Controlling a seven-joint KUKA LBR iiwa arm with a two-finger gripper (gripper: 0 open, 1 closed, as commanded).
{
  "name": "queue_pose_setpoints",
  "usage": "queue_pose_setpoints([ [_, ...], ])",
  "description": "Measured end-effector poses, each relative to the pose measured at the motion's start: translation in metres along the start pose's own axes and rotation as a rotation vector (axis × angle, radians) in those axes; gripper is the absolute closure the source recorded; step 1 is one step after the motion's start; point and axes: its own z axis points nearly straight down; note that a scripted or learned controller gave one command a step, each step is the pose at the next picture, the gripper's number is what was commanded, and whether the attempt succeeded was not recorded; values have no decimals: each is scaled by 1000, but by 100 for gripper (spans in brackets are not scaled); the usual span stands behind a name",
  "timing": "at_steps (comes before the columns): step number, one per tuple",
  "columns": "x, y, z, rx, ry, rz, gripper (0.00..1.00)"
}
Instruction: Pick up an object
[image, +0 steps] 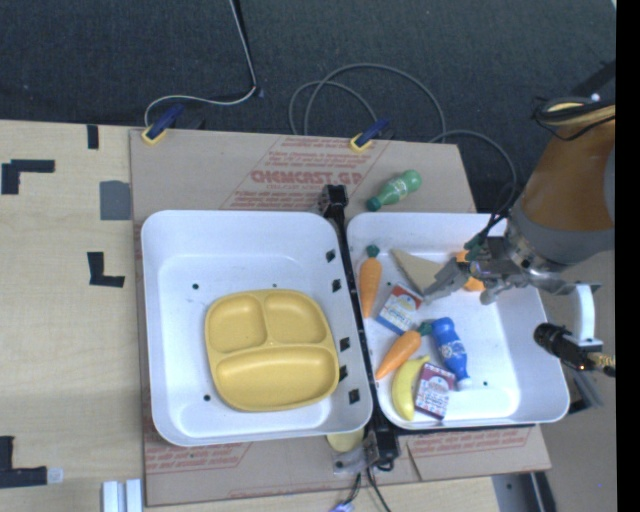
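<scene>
The right bin (540, 400) holds several small items. A carrot (369, 283) lies by its left wall, with a second carrot (397, 352) and a banana (403, 388) lower down. A blue bottle (450, 350), a red-and-white packet (400, 308), a maroon packet (433, 390) and a tan wedge (413, 267) lie among them. My gripper (434, 287) reaches in from the right, low over the bin's upper middle. It sits just below the tan wedge and to the right of the red-and-white packet. Nothing visibly hangs from it.
The left bin (170, 250) holds a yellow divided plate (272, 348). A green bottle (393, 190) lies on the cardboard behind the right bin. Cables loop on the dark floor at the back. The arm's body (565, 200) hangs over the right bin's right edge.
</scene>
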Motion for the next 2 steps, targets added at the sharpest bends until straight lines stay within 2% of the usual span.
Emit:
queue_pose_setpoints([
  [1, -6, 0, 122, -20, -11, 4, 0],
  [2, -12, 14, 150, -5, -5, 1, 0],
])
